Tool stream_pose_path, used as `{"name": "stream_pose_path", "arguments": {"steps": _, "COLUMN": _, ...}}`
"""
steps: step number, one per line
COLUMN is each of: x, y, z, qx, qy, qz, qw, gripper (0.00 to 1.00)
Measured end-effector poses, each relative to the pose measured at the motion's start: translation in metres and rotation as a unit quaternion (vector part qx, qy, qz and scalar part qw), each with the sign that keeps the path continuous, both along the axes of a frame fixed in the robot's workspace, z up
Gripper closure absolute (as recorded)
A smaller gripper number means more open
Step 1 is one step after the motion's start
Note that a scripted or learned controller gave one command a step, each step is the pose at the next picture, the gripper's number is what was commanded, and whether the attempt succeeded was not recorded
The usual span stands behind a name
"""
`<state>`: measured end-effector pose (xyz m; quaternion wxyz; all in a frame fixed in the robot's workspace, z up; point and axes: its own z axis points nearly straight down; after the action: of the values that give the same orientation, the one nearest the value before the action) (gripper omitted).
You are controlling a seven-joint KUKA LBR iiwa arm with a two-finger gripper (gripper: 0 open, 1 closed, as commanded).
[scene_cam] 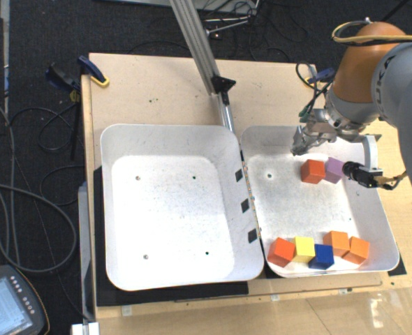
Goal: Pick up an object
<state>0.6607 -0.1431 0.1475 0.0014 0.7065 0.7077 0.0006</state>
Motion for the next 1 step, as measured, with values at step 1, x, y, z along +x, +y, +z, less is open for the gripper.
{"name": "stream_pose_path", "arguments": {"steps": 1, "x": -0.0025, "y": -0.0008, "z": 0.0441, "qx": -0.0001, "qy": -0.002, "qz": -0.001, "qw": 1.0000, "gripper": 1.00}}
